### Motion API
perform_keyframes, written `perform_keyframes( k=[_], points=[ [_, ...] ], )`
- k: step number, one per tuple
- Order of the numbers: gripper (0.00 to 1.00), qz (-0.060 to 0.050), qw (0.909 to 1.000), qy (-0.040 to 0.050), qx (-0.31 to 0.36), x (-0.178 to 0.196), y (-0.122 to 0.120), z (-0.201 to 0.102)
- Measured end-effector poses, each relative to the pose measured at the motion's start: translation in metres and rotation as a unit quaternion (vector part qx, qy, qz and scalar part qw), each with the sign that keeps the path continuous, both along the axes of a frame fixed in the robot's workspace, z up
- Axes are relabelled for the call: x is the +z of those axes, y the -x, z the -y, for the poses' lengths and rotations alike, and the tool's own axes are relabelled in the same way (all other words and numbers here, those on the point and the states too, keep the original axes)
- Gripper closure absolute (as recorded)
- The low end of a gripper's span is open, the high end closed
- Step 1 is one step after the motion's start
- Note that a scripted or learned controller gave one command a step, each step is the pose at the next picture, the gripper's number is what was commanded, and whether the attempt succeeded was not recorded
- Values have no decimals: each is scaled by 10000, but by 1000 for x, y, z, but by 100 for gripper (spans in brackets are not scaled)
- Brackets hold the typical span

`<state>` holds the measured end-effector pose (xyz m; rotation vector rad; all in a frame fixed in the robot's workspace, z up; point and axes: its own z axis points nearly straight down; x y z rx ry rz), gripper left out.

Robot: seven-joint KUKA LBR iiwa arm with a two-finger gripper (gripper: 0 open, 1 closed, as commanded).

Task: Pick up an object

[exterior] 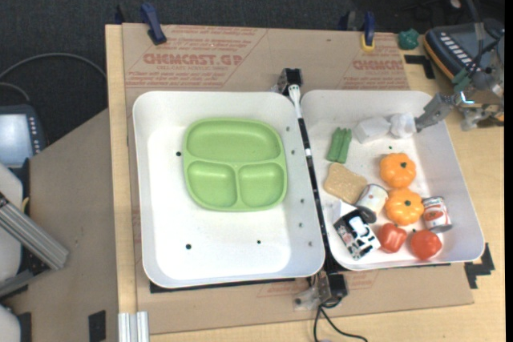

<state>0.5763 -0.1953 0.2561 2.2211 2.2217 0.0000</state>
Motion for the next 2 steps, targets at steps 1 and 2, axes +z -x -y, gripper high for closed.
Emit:
perform_keyframes(
  k=[1, 2],
  points=[
    [0, -88, 10000, -35, 1, -162, 43, -39],
    [0, 22, 10000, 8, 18, -172, -11, -50]
  ],
)
